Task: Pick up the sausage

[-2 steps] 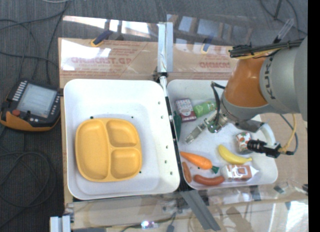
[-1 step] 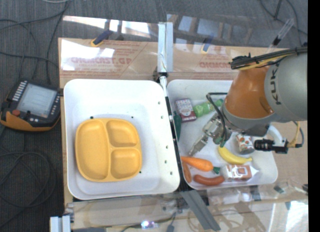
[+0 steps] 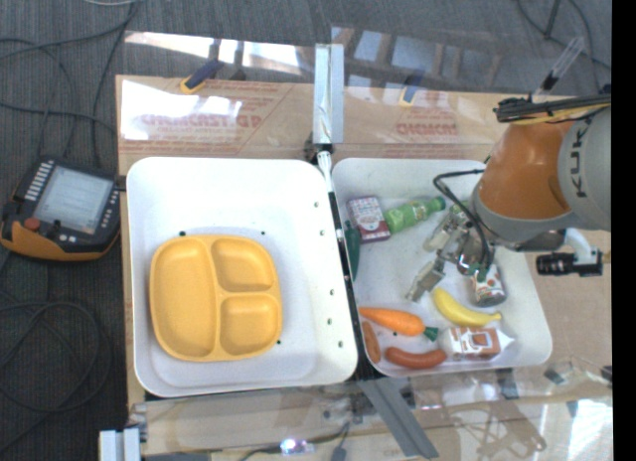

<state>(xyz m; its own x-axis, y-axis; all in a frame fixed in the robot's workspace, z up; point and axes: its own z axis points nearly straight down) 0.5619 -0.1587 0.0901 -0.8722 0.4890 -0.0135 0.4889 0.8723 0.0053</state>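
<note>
Sitting in the right bin [image 3: 535, 345], one sausage [image 3: 414, 358], one carrot [image 3: 392, 321], one banana [image 3: 463, 311], one green bottle [image 3: 414, 214], gripper [image 3: 444, 255] hovering above, fingers' state unclear.

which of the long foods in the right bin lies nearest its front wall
The sausage, reddish-brown, lies along the front wall. The carrot sits just behind it, and the banana is further back, to the right.

The grey arm [image 3: 586, 176] reaches in from the right, orange band above its wrist; the gripper [image 3: 449, 250] seemingly points down-left.
</note>
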